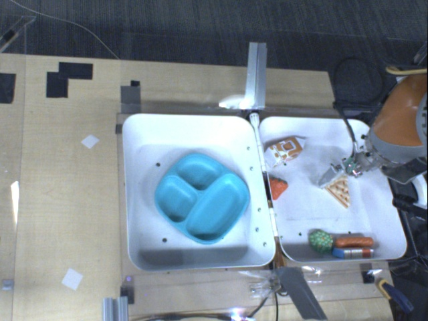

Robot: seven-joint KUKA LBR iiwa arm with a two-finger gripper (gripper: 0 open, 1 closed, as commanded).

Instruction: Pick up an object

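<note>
The fingers [340, 171] hang low in the right bin [394, 243], near its right wall, and their metal tips are too small and blurred to tell how far apart they stand or whether anything is caught between them. Just below them lies a tan waffle-patterned wedge [340, 192], touching or nearly touching the tips. To the left, near the bin's upper part, sits a crumpled white packet with an orange print [285, 150], and below that a small red piece [278, 187] rests close to the wall between the bins. Along the bin's lower edge lie a green knobbly ball [320, 240] and, beside it, an orange tube [354, 242]. The left bin [137, 246] holds a blue divided plate [202, 196]. The grey arm [401, 129] with its orange band reaches in from the right, over the table [60, 199].
</note>
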